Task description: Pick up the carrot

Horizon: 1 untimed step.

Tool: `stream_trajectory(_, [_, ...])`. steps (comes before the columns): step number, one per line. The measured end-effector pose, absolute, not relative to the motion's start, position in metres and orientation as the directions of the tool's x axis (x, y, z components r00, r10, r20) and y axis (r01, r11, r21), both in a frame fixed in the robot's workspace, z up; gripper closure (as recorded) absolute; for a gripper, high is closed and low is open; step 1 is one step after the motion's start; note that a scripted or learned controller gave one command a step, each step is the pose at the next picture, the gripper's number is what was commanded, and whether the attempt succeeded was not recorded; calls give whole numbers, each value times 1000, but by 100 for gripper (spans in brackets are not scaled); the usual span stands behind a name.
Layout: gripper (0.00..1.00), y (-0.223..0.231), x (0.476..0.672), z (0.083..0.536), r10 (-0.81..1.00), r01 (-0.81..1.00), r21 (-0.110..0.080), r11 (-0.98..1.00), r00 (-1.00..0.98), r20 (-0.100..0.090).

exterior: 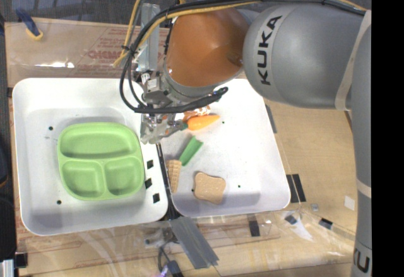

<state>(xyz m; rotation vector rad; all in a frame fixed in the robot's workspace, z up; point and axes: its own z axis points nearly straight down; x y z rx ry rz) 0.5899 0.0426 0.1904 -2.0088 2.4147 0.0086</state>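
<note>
From the camera view above the bench, the grey arm (303,55) comes in from the right, its orange band (202,42) bulking over the seam between the two white bins. The claw (154,127) hangs beneath the wrist, low over the left edge of the right bin (252,143). Wrist and cabling cover most of it, so I cannot tell how far it is parted, and nothing can be seen gripped in it.

The carrot (203,122) lies on the floor of the right bin just to the right of the claw, close beside it, its thick end partly under the wrist hardware and its orange tip pointing away to the right. Whether the claw touches it cannot be made out.

Below and to the right of the claw sits a green stick-shaped piece (190,151), tilted on a diagonal. Below the claw, near the bin's left wall, stands a small waffle cone (173,175). Further down to the right lies a slice of toast (209,188).

To the left of the claw and lower down, in the left bin (31,111), rests a green divided plate (100,161) with three compartments.
</note>
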Motion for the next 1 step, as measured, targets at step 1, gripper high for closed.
stream_trajectory(1, [100, 32, 576, 209, -958, -958, -3, -287, 287, -1])
